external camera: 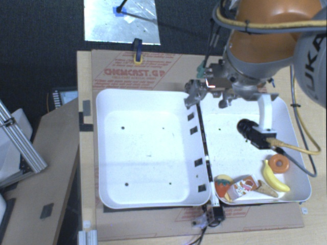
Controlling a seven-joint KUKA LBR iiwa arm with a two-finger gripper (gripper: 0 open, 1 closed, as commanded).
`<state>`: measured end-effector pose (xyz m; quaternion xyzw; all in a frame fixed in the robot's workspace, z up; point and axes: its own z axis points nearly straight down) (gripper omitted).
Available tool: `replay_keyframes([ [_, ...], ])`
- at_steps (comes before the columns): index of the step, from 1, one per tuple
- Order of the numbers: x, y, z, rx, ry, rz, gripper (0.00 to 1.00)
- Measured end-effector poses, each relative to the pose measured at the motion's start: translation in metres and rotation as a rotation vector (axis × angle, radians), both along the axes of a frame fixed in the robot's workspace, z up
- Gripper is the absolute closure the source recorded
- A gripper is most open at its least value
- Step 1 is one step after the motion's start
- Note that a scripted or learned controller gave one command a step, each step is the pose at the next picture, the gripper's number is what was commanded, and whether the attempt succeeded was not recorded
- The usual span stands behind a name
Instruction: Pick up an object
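A banana [275, 178], an orange ring [279, 163] and a small packet [241, 188] are lying bunched in the right bin's [225, 137] near corner. The claw [209, 92] is hanging over the divider, well apart from them; its grip cannot be told.

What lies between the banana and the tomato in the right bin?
In the camera view, a red-and-white packet and a small brown piece lie between the banana and the tomato, along the right bin's front edge.
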<state>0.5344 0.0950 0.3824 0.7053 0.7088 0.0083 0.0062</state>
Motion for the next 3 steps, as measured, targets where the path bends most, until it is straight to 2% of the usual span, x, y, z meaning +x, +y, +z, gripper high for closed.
replay_keyframes([
  [1,-0.049,0.056,0.076,0.003,0.01,0.007,0.0],
  [2,-0.049,0.145,0.088,0.001,0.016,0.008,0.0],
  [3,-0.047,0.14,0.098,-0.001,0.017,0.004,1.0],
])
